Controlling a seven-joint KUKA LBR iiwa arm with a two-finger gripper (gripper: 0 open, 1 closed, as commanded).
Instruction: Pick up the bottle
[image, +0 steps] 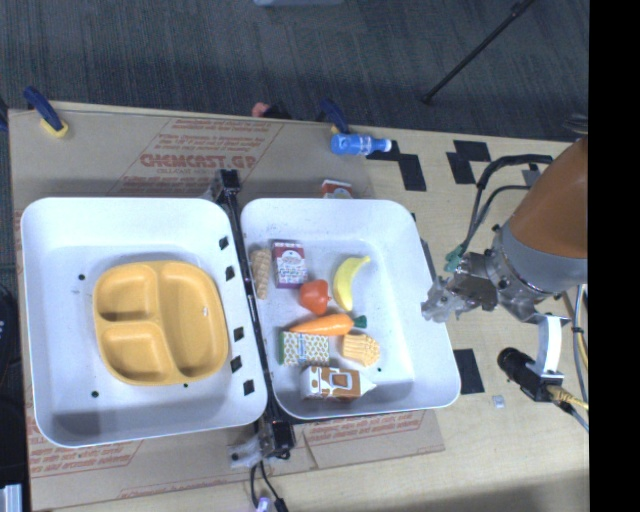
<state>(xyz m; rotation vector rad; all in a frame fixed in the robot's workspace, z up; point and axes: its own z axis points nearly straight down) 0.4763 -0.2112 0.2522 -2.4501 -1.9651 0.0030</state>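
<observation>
My gripper (440, 303) sat at the right of the frame, just outside the right rim of the right bin (432, 352), with the orange band of my arm (555, 215) above it toward the right edge. I could not tell from this view how wide the tool stood; nothing was visibly held in it.

Inside the right bin, near to far from the tool: a banana (349, 280), a red tomato-like piece (314, 295), a carrot (322, 325), a corn cob (361, 349), a small red box (289, 263), a green patterned packet (305, 347) and a small carton (334, 382) at the lower rim. The left bin (40, 330) held a yellow divided plate (160, 322).

The bottle (354, 145) lay on its side outside both bins, on the bench at upper centre of the frame, above the right bin's top rim. It was blue with a paler end pointing right.

Judgement: small plastic bottle, probably light and fairly stiff, smooth, and apt to roll when nudged. I would take it across the blue body, fingers spanning its short axis, not at the narrow end.
</observation>
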